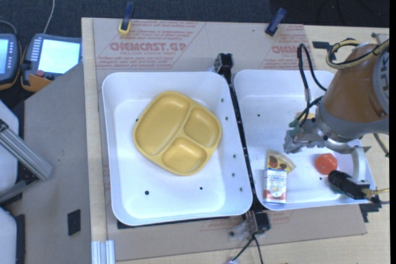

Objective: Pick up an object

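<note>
Orange ball (326, 162) and carton (276, 184) lie by the right bin's (266, 102) near rim — claw (301, 140) beside them, openness unclear.

The 3-compartment plate (178, 132) is plain yellow, the left bin (124, 185) white, the round object (326, 162) orange-red, and the carton (276, 183) printed white, red and yellow.

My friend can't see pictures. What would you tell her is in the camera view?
A robot arm reaches in from the right, its gripper hanging over the right white bin, close to a small packet and a round orange thing. The left white bin holds a yellow divided plate.
</note>
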You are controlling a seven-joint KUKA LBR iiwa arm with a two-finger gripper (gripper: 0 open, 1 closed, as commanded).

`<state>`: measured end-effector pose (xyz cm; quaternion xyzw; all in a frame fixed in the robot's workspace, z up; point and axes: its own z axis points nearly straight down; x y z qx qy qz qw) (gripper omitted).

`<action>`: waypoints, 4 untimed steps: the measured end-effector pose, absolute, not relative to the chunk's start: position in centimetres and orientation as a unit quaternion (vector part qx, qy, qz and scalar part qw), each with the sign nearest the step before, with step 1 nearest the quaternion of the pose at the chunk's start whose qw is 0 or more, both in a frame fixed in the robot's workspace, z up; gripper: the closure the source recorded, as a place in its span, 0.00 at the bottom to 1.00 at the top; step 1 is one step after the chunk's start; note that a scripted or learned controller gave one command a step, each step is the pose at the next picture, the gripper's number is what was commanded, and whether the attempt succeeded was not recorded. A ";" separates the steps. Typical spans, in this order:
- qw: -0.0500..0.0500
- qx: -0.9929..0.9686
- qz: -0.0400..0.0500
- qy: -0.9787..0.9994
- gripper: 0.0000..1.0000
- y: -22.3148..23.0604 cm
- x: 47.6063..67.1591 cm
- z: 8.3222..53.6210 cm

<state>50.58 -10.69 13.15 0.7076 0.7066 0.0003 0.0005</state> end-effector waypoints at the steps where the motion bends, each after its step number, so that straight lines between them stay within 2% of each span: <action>1: 0.002 0.707 0.001 0.707 1.00 -10.3 50.3 17.5; 2: 0.002 0.707 0.001 0.707 1.00 -10.3 50.4 20.4; 4: 0.001 0.705 0.001 0.709 1.00 1.5 55.0 21.2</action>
